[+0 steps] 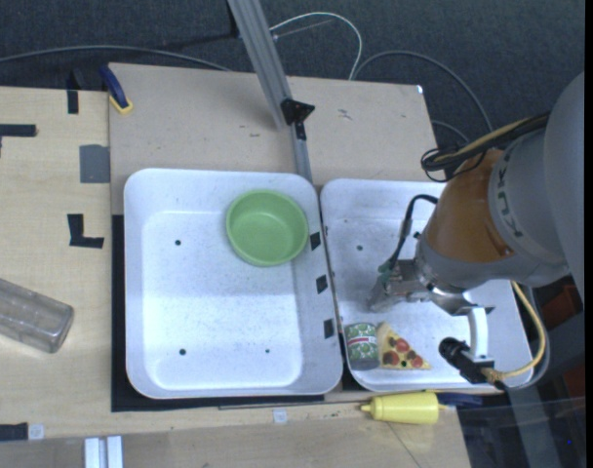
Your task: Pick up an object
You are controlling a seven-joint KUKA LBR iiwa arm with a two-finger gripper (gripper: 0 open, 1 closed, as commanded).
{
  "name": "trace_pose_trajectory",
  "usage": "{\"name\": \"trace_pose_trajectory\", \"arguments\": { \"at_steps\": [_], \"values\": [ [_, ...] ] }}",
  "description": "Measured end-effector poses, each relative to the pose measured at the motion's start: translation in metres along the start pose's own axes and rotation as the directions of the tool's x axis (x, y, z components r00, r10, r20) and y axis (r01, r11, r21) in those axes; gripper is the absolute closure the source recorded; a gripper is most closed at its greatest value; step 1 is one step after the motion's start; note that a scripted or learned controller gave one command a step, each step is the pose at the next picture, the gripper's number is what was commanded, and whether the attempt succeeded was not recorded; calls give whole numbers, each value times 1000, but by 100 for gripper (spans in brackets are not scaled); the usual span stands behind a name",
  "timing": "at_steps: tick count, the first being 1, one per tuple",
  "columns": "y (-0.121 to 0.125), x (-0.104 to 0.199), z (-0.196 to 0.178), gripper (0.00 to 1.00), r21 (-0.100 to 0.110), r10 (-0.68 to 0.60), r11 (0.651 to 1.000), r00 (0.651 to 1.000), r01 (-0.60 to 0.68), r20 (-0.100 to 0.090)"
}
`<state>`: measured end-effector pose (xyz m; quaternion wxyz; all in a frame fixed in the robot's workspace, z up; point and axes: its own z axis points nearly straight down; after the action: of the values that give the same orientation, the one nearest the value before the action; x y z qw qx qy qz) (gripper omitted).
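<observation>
White bins sit side by side on my bench: the left bin [155, 291] and the right bin [360, 213]. A green bowl [267, 227] rests upright in the left bin, near its back right corner.

From the right, I see the arm [492, 217] reach over the right bin, its orange band turned toward the camera. The gripper [386, 286] hangs low over the middle of the right bin, pointing down and to the left (whether it is spread or closed I cannot tell from this angle, and I see nothing caught in it).

Near the front edge of the right bin lie two small items, touching each other: a green can [361, 343] on its side and, just to its right, a pizza slice [402, 351] with red dots on yellow. Both are just in front of the gripper and apart from it.

Outside the bins, a yellow bottle [406, 409] lies on its side against the right bin's front rim. At the far left of the bench I see a clear plastic tube [21, 312] lying flat, well apart from everything else.
</observation>
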<state>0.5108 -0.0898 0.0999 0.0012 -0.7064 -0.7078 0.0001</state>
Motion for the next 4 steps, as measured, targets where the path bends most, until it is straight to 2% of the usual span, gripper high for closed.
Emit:
{"name": "trace_pose_trajectory", "arguments": {
  "at_steps": [2, 3, 4],
  "values": [
    [-10, -10, -112, 100, -5, 2, 1000, 1000, -2, 2],
    [-10, -10, -138, 100, -3, 1, 1000, 1000, -1, 2],
    [-5, 48, -126, 100, 1, -5, 1000, 1000, 5, 0]
  ]
}}
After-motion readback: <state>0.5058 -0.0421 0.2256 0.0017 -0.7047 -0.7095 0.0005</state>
